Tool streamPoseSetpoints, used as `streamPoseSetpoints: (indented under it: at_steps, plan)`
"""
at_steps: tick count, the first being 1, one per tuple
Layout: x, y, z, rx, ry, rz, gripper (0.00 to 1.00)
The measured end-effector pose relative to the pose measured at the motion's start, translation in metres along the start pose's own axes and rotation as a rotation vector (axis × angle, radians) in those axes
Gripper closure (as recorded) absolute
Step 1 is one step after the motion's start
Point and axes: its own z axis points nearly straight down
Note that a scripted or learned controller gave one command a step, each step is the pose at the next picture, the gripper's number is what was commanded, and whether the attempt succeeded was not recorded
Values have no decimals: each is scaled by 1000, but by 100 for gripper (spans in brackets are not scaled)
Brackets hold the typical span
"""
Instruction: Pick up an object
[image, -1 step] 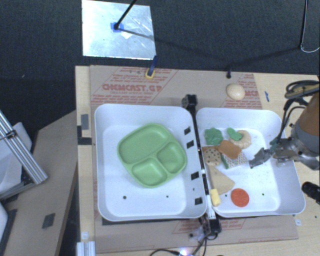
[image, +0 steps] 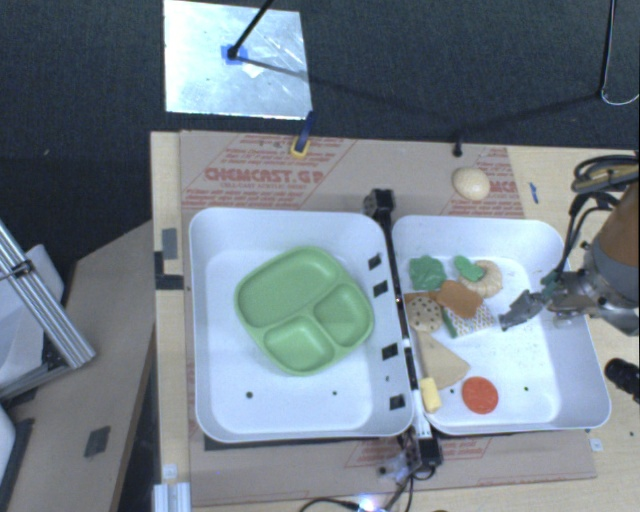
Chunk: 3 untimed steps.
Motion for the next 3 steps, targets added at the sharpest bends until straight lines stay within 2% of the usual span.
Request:
streamPoseSetpoints:
  at_steps: [1, 2, 3]
  plan:
    - [-7, -8, 52, 4, 1, 3, 0]
    - [-4, -2, 96, 3, 2, 2, 0]
    - [-3, -1, 113, 2, 1, 2, 0]
